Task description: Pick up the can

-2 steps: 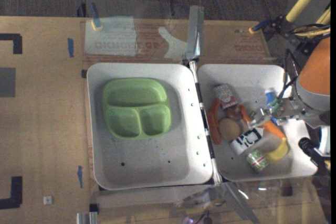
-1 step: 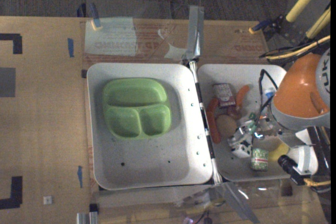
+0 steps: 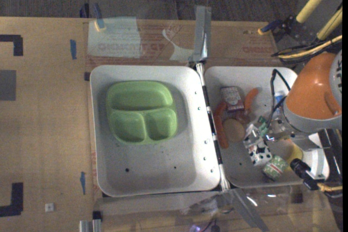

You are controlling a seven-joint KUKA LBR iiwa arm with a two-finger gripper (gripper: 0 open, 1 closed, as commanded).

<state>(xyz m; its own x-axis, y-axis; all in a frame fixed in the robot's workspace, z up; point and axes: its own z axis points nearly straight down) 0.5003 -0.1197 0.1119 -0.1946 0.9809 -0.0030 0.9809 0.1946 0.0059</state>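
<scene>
A small can (image 3: 232, 96) with a dark red label stands in the right bin (image 3: 239, 174), near its far left part. My gripper (image 3: 254, 138) hangs low over the middle of that bin, to the right of and nearer than the can, and apart from it. The arm's orange band (image 3: 310, 92) covers the bin's right side. A green-and-white cylinder (image 3: 275, 167), perhaps a second can, lies near the bin's front edge, below the gripper.
Around the gripper lie a tan rounded item (image 3: 234, 129), a red sausage-like piece (image 3: 219, 125), an orange carrot (image 3: 251, 96), a black-and-white block (image 3: 261, 156) and a yellow item (image 3: 295, 152). The left bin (image 3: 147, 174) holds a green divided plate (image 3: 142, 111).
</scene>
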